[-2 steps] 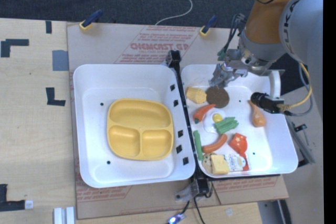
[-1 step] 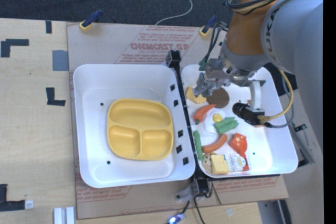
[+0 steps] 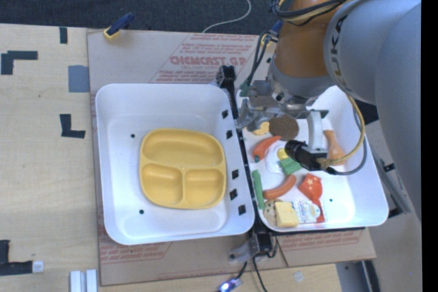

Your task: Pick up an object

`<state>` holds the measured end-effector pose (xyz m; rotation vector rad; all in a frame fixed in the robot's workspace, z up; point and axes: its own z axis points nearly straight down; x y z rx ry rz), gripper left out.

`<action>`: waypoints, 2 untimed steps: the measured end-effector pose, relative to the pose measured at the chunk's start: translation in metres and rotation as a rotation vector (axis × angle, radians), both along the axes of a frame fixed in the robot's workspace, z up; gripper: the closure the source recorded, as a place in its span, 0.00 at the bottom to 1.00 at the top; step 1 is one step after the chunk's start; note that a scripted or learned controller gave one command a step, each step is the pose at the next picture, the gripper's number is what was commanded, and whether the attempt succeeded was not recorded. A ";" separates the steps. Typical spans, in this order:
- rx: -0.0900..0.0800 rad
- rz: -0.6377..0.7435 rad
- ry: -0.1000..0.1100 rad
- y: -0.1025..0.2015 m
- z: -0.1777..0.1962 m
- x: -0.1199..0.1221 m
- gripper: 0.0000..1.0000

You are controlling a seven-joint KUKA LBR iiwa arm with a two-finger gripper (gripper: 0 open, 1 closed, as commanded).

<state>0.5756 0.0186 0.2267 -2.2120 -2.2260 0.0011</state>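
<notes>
Under the arm, toy foods litter the right bin.

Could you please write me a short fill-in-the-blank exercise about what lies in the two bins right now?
1. The yellow tray lies in the ____ bin of the camera view.
2. The yellow tray has ____ compartments.
3. The arm reaches over the ____ bin, where the toy food is.
4. The sausage lies in the same bin as the ____ cheese wedge.

Missing words: left; three; right; yellow
</notes>
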 end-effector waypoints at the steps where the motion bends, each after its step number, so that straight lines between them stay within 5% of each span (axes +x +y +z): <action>1: -0.001 0.000 0.002 0.051 -0.010 -0.023 1.00; 2: -0.001 -0.004 -0.001 0.065 0.000 -0.025 1.00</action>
